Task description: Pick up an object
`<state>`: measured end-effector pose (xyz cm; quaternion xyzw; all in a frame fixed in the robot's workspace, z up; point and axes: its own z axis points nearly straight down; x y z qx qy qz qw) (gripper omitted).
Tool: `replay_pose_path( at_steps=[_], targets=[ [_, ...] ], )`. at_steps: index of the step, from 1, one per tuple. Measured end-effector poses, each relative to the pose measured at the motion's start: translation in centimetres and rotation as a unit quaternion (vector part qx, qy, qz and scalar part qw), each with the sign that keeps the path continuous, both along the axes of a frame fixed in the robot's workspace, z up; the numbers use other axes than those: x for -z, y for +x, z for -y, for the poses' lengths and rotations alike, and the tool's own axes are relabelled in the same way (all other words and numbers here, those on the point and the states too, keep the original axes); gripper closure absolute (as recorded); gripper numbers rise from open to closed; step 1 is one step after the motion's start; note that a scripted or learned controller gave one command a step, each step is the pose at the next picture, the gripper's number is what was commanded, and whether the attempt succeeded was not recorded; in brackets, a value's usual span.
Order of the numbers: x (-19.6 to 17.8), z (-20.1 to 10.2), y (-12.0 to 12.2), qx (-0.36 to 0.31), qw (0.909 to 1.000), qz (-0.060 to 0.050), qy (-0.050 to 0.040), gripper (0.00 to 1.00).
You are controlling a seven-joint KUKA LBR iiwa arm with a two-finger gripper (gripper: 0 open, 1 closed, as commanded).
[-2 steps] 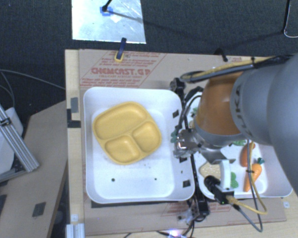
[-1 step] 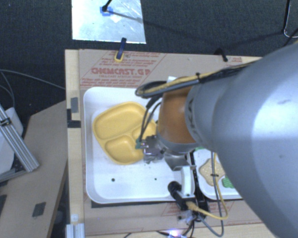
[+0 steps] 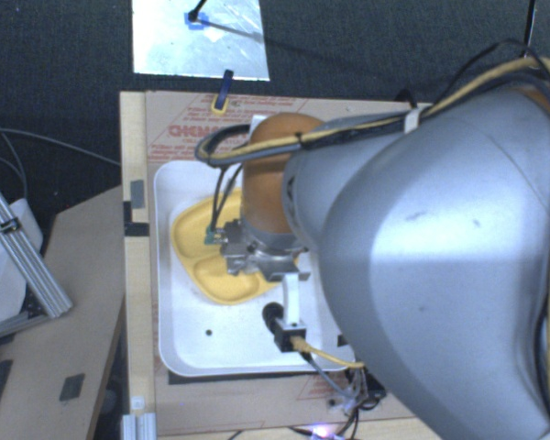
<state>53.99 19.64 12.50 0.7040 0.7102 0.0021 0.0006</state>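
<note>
Plainly, the pick is not shown as done: the gripper (image 3: 257,262) hangs low over the left white bin (image 3: 179,351), right above a yellow object (image 3: 197,236), and the arm's grey body and orange band (image 3: 275,168) cover the spot where contact would be. How the jaws stand cannot be told from this camera view, and nothing can be seen held between them, so no grasp can be claimed. What is left, by my judgement, is the close on the object, if it has not happened under the wrist, and the lift clear of the bin.

The yellow object lies flat on the bin floor in the bin's upper-left part, partly hidden beneath the wrist. It looks like a soft, flattish piece with rounded lobes, possibly a cloth or a moulded toy; its exact kind is unclear. Its visible part runs from upper left down toward the bin's middle, so its long axis seems to lie on that slant, though the covered end makes this uncertain
</note>
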Motion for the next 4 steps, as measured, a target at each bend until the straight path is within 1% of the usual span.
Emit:
replay_pose_path(
  at_steps=[1,2,3,4],
  targets=[
    [-13.8,-2.7,-0.1,0.000,1.0000,0.005,0.0027,1.00],
    [-26.6,-3.9,1.1,0.001,1.0000,0.005,0.0022,1.00],
    [-16.1,2.3,-1.6,0.007,1.0000,-0.007,-0.0031,1.00],
    [-23.3,-4.2,-5.5,-0.001,1.0000,0.001,0.0015,1.00]
  ],
)
